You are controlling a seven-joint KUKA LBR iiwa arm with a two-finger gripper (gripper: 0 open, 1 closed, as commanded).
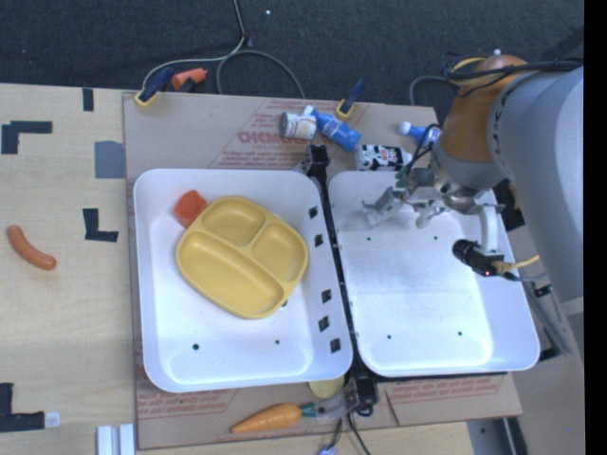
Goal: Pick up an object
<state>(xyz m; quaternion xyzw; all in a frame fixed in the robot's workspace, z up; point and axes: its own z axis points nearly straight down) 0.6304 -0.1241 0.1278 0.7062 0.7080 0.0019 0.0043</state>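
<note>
Gripper [406, 205] hangs over the right bin [436, 349], fingers spread wide and holding nothing; yellow divided tray [243, 254] lies well left.

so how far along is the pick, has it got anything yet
Nothing looks picked yet. The gripper sits over the back of the right bin, with nothing visible between its fingers. The yellow plate and orange block lie untouched in the left bin. The whole grasp and lift remain.
</note>
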